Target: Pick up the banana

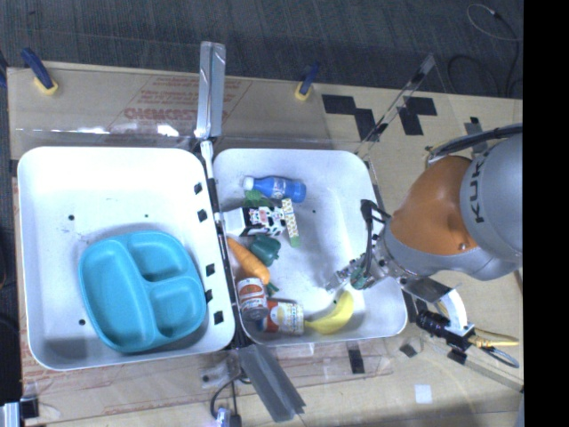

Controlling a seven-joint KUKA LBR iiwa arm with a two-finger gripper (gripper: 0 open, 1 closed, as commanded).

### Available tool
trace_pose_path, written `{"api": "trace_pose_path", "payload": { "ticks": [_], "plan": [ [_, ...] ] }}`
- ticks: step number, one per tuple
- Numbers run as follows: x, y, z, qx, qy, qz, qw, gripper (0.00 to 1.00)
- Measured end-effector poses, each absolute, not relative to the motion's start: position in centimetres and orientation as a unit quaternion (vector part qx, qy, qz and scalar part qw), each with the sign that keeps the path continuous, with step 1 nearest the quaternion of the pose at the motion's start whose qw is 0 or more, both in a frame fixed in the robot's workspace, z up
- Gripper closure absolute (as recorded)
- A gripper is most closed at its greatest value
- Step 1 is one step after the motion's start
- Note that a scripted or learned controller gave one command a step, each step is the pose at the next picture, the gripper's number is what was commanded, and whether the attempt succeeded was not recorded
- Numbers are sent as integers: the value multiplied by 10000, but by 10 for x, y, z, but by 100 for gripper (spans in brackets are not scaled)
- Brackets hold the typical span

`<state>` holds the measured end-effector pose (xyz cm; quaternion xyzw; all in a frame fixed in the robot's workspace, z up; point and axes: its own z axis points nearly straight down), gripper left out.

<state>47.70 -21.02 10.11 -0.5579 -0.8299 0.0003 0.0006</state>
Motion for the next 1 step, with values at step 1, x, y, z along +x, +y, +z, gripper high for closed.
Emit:
{"api": "trace_pose_path", "payload": {
  "ticks": [1],
  "plan": [
    [477, -210, 101, -5578, -8299, 3, 5, 0]
  ]
}}
